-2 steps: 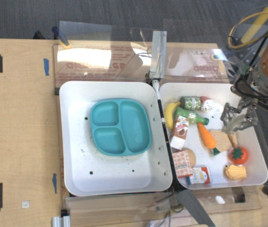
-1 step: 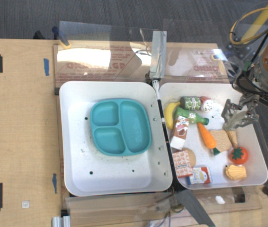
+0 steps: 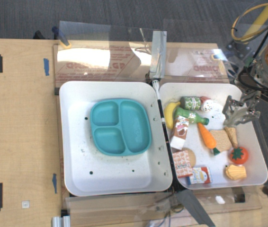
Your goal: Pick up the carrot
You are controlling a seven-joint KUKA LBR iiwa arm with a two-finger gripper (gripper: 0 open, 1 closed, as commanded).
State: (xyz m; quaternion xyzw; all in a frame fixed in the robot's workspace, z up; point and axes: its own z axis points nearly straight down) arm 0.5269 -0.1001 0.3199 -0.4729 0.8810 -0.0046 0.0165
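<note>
A: In the right bin (image 3: 263, 167), near its middle, the carrot (image 3: 207, 137) lies flat at a slant, its green stem end pointing down toward the near rim.

B: What touches it?

A: Its lower end rests against a slice of toast (image 3: 222, 141). Just left of it stands a small brown and white carton (image 3: 180, 133), and above it lies a green bottle (image 3: 191, 116), with a banana (image 3: 170, 113) beside the bin's left wall.

B: And the tool?

A: The tool (image 3: 238, 112) hangs over the bin's upper right part, up and to the right of the carrot and apart from it. Nothing shows between its fingers; whether they are spread or closed cannot be told from this angle.

B: Anything else in that bin?

A: A tomato (image 3: 238, 155) and a yellow piece of corn (image 3: 236, 172) sit near the lower right corner, and a pink box (image 3: 183, 162) and a small packet (image 3: 200, 175) lie along the near edge.

B: The other bin?

A: The left bin (image 3: 72, 141) holds a teal divided plate (image 3: 121, 126). Both bins sit side by side on the desk (image 3: 15, 126).
</note>
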